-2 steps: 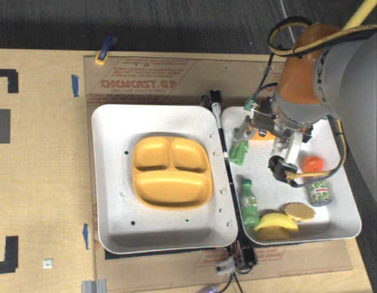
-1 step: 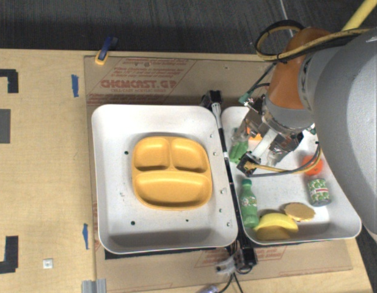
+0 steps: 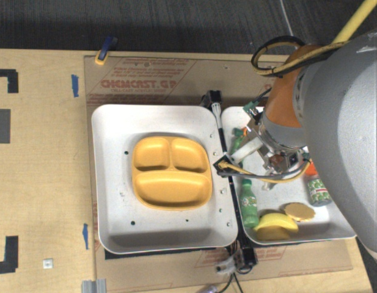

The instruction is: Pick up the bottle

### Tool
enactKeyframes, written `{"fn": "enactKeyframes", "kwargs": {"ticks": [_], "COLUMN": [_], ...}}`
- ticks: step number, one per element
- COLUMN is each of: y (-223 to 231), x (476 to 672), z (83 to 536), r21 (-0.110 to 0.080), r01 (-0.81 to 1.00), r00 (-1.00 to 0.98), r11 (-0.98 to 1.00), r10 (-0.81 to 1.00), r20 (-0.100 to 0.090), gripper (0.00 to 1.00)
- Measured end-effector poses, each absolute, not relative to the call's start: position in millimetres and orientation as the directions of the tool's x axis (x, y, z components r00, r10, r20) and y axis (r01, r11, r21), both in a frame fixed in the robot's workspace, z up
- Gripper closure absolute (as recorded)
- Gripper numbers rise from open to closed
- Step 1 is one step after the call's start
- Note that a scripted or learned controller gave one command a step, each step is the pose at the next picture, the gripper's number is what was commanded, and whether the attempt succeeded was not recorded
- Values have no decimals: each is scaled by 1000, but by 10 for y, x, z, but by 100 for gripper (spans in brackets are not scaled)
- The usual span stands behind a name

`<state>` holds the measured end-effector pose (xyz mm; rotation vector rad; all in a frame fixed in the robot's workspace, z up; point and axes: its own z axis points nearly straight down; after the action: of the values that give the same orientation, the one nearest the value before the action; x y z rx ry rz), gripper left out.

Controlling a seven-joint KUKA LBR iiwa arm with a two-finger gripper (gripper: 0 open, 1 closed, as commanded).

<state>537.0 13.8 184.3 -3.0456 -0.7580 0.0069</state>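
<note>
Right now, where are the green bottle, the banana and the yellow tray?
green bottle [image 3: 247,204]: camera view, on its body.
banana [image 3: 275,223]: camera view, on its middle.
yellow tray [image 3: 172,171]: camera view, on its centre ridge.

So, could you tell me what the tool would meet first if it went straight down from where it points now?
Probably the bare floor of the right bin, between the green bottle and another bottle; depth is unclear.

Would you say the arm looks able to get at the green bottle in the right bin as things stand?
Probably yes: the green bottle lies uncovered along the right bin's left wall, just below the end effector; that wall and the banana may crowd a grasp.
</note>
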Motion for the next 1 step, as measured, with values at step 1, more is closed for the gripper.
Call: {"fn": "enactKeyframes", "kwargs": {"ticks": [1], "y": [517], "x": [4785], "z": [1841], "r21": [-4], "r01": [449], "r00": [893], "r11": [-893], "r10": [450], "r20": [-4], "gripper": [0]}}
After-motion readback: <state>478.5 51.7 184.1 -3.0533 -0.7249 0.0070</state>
